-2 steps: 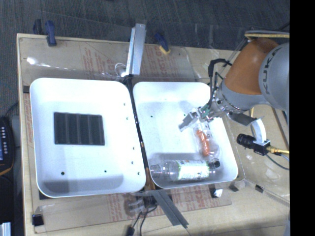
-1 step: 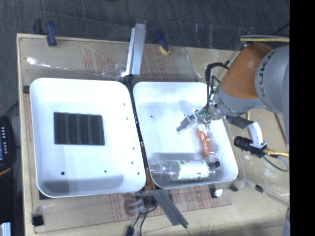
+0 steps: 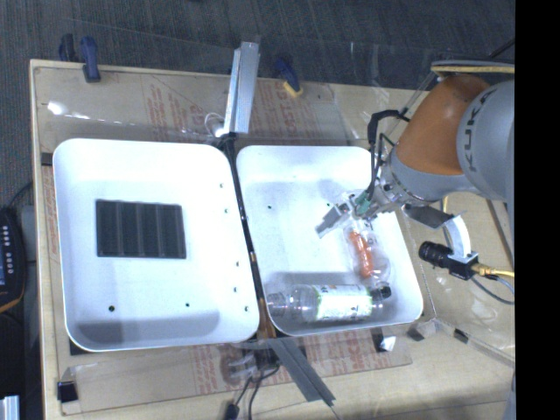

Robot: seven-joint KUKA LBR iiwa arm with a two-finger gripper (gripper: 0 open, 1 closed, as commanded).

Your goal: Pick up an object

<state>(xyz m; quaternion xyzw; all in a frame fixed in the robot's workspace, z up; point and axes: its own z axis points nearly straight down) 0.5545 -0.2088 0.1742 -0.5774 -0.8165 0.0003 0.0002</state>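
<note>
On the table [image 3: 52, 112], the left bin [image 3: 79, 182] holds a dark ribbed panel [image 3: 140, 229]. In the right bin [image 3: 262, 173], a clear bottle [image 3: 328, 304] with a green label lies along the near wall. Just above its cap end lies a small orange-filled bottle [image 3: 366, 254]. The pincer [image 3: 346, 213] hangs over that bottle's far end, seemingly parted and holding nothing, though the view is poor.
</note>
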